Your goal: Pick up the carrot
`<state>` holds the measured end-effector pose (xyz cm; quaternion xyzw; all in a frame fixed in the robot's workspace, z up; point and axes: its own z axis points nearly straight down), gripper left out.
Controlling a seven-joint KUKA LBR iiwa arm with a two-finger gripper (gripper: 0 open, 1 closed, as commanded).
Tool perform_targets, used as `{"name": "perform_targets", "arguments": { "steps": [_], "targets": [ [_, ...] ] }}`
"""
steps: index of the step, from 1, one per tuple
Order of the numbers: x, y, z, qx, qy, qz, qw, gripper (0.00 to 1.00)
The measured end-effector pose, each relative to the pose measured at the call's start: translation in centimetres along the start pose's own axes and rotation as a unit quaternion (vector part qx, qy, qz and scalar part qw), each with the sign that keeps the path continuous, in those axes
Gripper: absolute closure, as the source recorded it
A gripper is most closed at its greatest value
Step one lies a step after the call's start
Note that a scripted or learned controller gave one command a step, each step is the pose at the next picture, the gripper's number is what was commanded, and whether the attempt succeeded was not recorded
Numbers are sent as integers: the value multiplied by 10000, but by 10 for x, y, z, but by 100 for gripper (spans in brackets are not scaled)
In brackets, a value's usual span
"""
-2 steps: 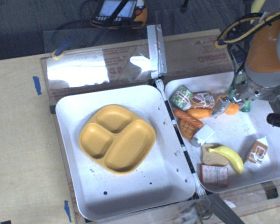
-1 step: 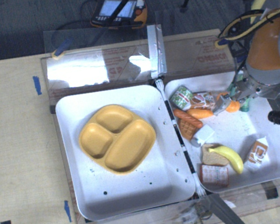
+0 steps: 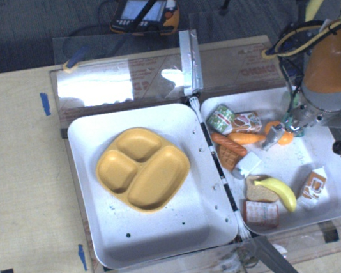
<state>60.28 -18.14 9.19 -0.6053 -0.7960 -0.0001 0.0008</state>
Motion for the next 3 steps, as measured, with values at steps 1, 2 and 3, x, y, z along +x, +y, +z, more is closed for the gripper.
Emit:
{"name": "perform_targets", "arguments": {
  "steps": [1,2,3],
  "targets": [
    [67,-6,-107,-15,-13,735,9973,100],
    [92,31,-120,-19,-16,859,9963,100],
    [149,8,-92,24,6,1959,9806,100]
  ]
}}
